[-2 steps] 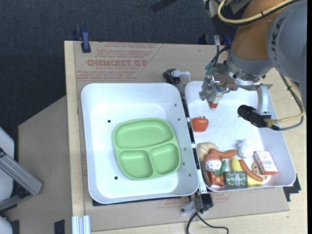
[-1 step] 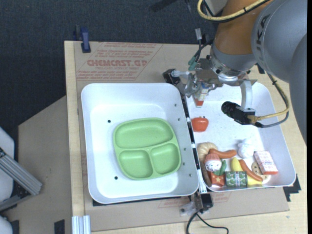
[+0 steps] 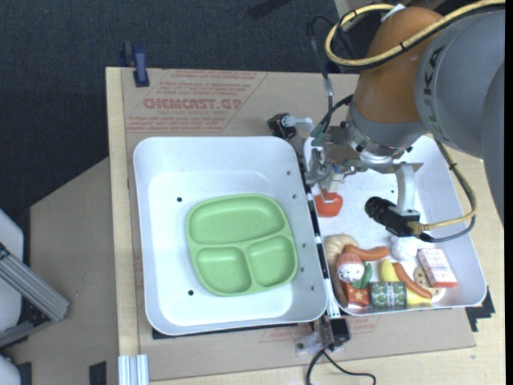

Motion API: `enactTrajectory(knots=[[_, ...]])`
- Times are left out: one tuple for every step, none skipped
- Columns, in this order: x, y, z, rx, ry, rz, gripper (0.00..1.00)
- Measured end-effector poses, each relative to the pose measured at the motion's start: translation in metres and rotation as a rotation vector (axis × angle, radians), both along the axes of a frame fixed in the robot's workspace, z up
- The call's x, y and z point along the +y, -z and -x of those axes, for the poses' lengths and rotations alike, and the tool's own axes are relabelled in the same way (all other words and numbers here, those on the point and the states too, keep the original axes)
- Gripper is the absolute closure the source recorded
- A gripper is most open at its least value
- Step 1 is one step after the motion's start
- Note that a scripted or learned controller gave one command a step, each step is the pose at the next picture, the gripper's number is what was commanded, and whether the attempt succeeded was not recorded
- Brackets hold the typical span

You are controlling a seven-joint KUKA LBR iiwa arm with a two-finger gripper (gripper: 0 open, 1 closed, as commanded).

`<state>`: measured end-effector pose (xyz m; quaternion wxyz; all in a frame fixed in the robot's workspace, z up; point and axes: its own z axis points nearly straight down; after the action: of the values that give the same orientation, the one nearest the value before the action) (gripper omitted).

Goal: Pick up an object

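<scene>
Hovering over the right bin [image 3: 465, 215], the grey arm's gripper [image 3: 327, 184] hangs just above a small orange-red object [image 3: 329, 205] that lies by the bin's left wall, apart from the heap of toy food [image 3: 385, 277] at the near end. Whether the jaws stand apart or together cannot be told; the wrist and cables hide them. The piece looks like light moulded plastic, stiff and likely smooth, so it could skid from a poor pinch; a grip across its narrow middle seems soundest, though the wall just beside it leaves one finger little room. In the left bin [image 3: 160, 183] rests a green divided tray [image 3: 240, 243], well apart from the work.
</scene>
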<state>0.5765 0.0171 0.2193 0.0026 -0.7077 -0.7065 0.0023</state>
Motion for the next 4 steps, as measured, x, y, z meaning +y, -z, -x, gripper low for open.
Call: enactTrajectory(knots=[[-0.064, 0.037, -0.036, -0.007, 0.004, 0.003, 1.00], [-0.010, 0.025, -0.001, -0.002, -0.006, -0.002, 1.00], [-0.086, 0.022, -0.001, -0.007, 0.005, 0.004, 1.00], [-0.034, -0.002, 0.034, -0.003, -0.006, -0.003, 1.00]])
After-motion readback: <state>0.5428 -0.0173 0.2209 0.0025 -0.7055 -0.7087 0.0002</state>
